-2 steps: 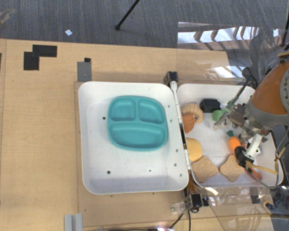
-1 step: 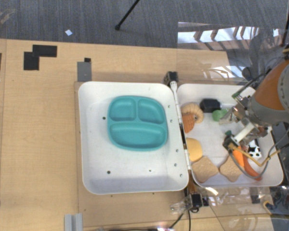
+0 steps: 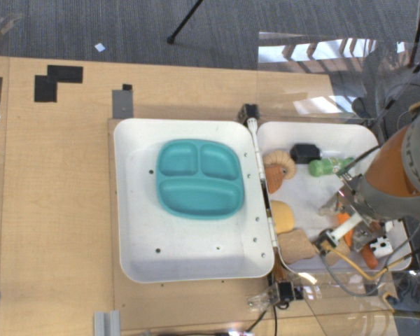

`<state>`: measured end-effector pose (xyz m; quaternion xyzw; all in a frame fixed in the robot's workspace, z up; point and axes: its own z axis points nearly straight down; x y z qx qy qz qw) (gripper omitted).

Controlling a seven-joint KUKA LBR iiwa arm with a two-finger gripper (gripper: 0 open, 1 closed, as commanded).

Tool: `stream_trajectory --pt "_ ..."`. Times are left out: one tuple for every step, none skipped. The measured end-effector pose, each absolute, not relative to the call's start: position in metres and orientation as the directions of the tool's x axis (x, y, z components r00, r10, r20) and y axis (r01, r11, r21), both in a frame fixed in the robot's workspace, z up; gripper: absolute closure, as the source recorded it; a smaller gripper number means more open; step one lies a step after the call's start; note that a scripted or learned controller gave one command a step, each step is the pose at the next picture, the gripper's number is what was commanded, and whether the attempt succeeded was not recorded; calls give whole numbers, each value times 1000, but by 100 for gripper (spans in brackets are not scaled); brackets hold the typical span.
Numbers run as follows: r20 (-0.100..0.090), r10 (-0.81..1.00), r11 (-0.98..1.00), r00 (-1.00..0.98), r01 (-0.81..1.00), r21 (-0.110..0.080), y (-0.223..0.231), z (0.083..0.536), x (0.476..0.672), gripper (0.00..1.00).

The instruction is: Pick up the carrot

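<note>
The carrot (image 3: 347, 228) is a small orange piece low in the right bin (image 3: 322, 133). Another patch of orange (image 3: 369, 257) shows just below and to its right. My gripper (image 3: 355, 241) hangs right over the carrot, below the grey wrist (image 3: 383, 200) and the orange band (image 3: 399, 168) of the arm. The gripper's parts cover some of the carrot, so I cannot make out whether it is touched or gripped.
The right bin also holds a brown ring-shaped pastry (image 3: 278, 166), a black item (image 3: 304, 151), a green item (image 3: 325, 166), a round yellow-orange item (image 3: 282, 216) and a tan block (image 3: 297, 245). A teal divided plate (image 3: 199, 178) lies in the left bin (image 3: 136, 243). Cables run below the right bin.
</note>
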<state>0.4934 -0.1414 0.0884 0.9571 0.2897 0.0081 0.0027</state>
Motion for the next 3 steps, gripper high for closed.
stream_trajectory --pt "20 562 -827 827 562 15 -141 101 497 100" --pt "19 561 -828 828 560 14 -141 100 497 0" --pt "5 562 -827 827 562 5 -134 87 555 0"
